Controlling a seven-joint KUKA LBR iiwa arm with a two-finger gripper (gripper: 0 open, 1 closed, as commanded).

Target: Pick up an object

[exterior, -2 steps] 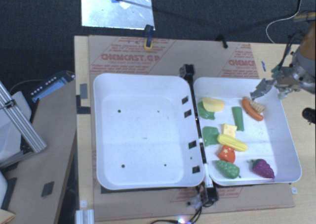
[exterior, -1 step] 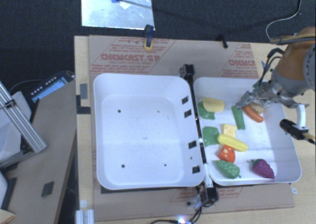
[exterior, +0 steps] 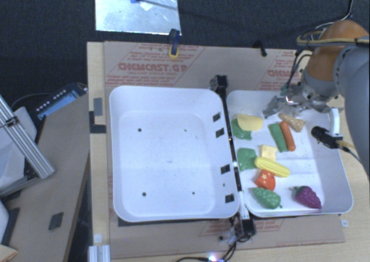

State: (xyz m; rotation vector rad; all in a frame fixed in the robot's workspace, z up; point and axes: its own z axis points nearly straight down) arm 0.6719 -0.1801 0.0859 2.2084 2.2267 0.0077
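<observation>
Dark carpet surrounds the worktop (exterior: 144, 64), a brown board printed with red lettering that carries two shallow white bins side by side. At nine o'clock lies the left bin (exterior: 124, 102); at three o'clock sits the right bin (exterior: 341, 188), which holds all the toy food.

Within the right bin, a yellow piece (exterior: 250, 121) rests at eleven o'clock, touching a green leaf shape (exterior: 240, 132) just below it. Near the centre lie a green pod (exterior: 277, 137) and an orange carrot (exterior: 288, 136), side by side. A tan wedge (exterior: 293, 121) sits at one o'clock. Below the centre, a yellow block (exterior: 269, 151), a green chunk (exterior: 246, 157) and a yellow corn cob (exterior: 273, 167) cluster together. A red-orange piece (exterior: 265, 180) and a dark green bumpy piece (exterior: 266, 198) lie at seven o'clock, and purple grapes (exterior: 307, 196) at five o'clock.

Reaching in from three o'clock, the grey arm (exterior: 352, 76) with its orange band hangs over the bin's far edge. Its pincer (exterior: 280, 104) hovers at twelve o'clock of the right bin, above the yellow piece and beside the tan wedge; whether its fingers are apart or together I cannot tell, and nothing is seen between them.
</observation>
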